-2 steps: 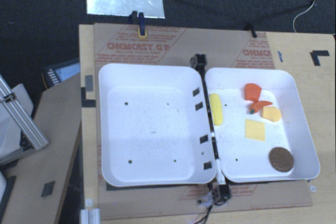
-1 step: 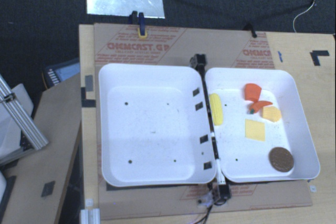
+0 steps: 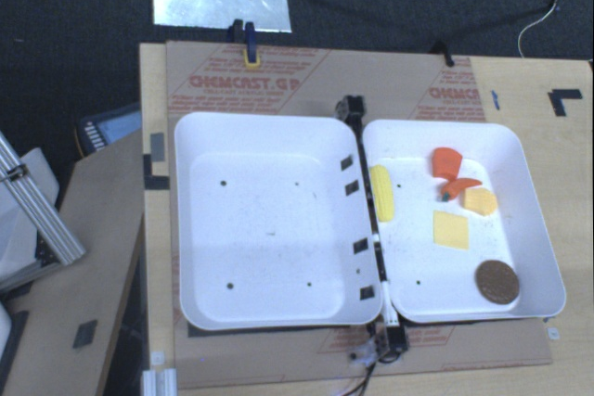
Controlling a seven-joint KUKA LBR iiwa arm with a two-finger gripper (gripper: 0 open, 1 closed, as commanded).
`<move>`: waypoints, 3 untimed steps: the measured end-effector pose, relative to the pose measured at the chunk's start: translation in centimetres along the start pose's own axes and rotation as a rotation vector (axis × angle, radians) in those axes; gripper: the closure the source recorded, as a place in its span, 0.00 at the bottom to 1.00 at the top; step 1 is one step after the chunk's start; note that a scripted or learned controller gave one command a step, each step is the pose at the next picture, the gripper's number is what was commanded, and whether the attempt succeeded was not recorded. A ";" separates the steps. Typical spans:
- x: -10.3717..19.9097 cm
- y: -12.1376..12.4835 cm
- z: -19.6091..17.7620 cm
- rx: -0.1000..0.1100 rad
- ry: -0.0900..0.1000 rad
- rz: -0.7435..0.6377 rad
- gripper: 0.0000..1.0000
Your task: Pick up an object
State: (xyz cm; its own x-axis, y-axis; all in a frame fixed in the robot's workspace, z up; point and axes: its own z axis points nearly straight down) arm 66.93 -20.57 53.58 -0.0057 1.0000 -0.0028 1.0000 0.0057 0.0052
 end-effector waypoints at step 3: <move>0.0 -0.1 0.0 0.002 0.001 0.000 1.00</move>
State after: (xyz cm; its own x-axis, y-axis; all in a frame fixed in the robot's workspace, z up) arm 66.86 -20.58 53.55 -0.0061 1.0000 -0.0020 1.0000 0.0061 0.0029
